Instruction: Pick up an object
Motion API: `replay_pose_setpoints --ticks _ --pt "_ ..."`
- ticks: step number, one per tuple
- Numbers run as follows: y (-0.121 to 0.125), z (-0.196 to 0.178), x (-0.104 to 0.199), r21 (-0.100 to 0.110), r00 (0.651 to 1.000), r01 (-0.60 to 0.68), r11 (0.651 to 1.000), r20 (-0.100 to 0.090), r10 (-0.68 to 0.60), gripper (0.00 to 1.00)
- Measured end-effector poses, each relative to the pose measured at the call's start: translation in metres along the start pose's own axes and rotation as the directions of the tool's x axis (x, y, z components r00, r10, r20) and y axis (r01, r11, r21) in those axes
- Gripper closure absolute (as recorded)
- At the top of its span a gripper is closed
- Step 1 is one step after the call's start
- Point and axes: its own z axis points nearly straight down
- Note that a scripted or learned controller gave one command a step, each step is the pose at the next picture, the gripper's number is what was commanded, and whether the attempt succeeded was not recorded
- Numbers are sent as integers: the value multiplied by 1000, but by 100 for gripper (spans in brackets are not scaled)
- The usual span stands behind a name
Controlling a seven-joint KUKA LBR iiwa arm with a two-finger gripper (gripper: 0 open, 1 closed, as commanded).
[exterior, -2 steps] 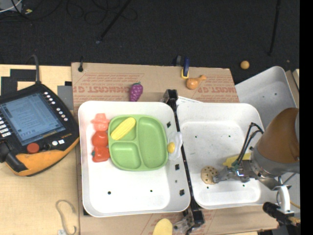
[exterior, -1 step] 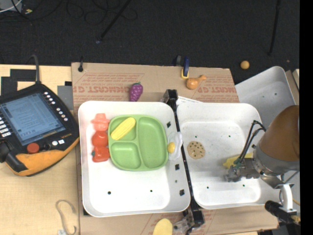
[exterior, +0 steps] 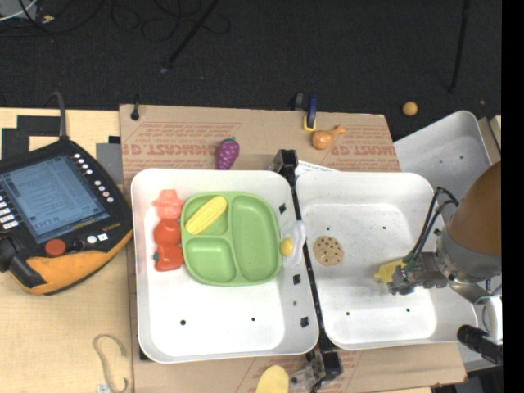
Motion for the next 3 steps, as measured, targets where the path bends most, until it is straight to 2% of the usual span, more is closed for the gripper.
replay_pose_setpoints --ticks 2,3 --pt "2 -89 -3 -3 1000 0 1000 1 0 100" --pt "32 -77 41 2 1000 5 1000 -2 -5 100"
